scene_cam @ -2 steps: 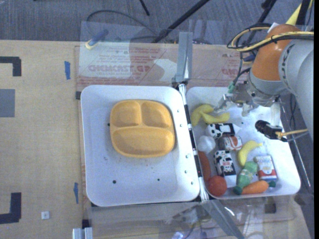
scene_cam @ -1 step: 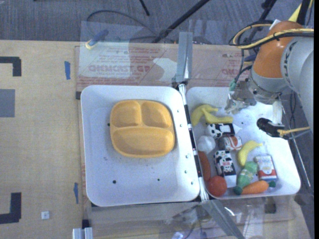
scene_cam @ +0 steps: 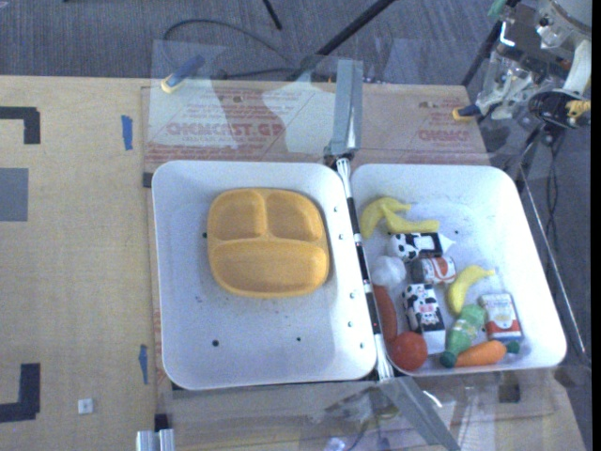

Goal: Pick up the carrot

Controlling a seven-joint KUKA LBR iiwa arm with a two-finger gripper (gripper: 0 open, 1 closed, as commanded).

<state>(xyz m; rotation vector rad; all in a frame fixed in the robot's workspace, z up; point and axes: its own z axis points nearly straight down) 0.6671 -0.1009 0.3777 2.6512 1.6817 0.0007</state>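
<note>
Carrot [scene_cam: 482,353]: orange, lying flat against the near rim of the right bin [scene_cam: 537,252], in that bin's near right corner. Other entries follow by size, each placed relative to the carrot.

Left bin [scene_cam: 178,280]: far to the carrot's left, wide bare floor on all sides of its one item. Yellow divided tray [scene_cam: 268,241]: middle of that bin, well apart from the carrot. Right bin: crowded along its near half; open floor only toward its far right corner.

Arm [scene_cam: 554,26]: beyond the right bin's far right corner, well apart from the carrot, outside the rim. Gripper [scene_cam: 502,87]: whether its fingers are spread or closed cannot be told.

Bananas [scene_cam: 394,216], [scene_cam: 467,287]: farther back. Red tomato [scene_cam: 408,350]: left of the carrot. Green bottle [scene_cam: 463,332]: touching the carrot's left end. Small carton [scene_cam: 500,316]: just behind the carrot.
</note>
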